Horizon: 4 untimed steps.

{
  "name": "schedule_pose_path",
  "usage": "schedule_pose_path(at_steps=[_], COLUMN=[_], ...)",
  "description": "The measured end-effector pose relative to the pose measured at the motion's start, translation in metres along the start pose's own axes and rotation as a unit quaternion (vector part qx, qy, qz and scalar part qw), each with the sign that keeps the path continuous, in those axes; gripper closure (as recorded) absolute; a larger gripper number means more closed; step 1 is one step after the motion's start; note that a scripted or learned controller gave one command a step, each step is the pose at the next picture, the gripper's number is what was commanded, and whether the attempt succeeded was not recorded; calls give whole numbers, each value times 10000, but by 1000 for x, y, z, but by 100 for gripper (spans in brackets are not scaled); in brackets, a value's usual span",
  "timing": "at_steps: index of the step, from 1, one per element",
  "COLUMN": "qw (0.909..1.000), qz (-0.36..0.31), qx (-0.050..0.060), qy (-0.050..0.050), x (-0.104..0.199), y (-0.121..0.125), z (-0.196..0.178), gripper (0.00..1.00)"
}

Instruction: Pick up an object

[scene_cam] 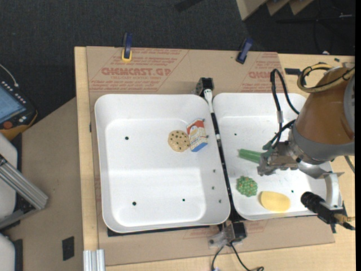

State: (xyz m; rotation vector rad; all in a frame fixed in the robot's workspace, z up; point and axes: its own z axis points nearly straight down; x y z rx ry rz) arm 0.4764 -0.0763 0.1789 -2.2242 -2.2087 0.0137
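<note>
In the right bin [248,110] my gripper [267,166] hangs low over the floor, at the right end of a long green piece [247,154] that lies flat beside it. Whether it touches that piece is hidden by the wrist. Just below the gripper sits a bumpy green lump [246,186], and a yellow oval object [274,201] lies to its right near the front wall. The left bin [141,168] holds a round speckled cookie [178,140] and a small red, white and blue carton [197,135], side by side near its right wall.
The grey and orange arm [324,123] covers most of the right bin's right half, with black cables looping over it. A black divider strip [217,145] runs between the bins. Brown cardboard [141,66] borders the bins at the back.
</note>
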Motion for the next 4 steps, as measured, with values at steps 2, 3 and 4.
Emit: schedule_pose_path(at_steps=[2, 3, 4], qw=[10000, 10000, 9999], qz=[-32, -18, -71], qx=[-75, -12, -111], qy=[-3, 10, 11], x=[3, -19, 31], y=[3, 1, 4], z=[-26, 50, -54], gripper=[100, 100, 100])
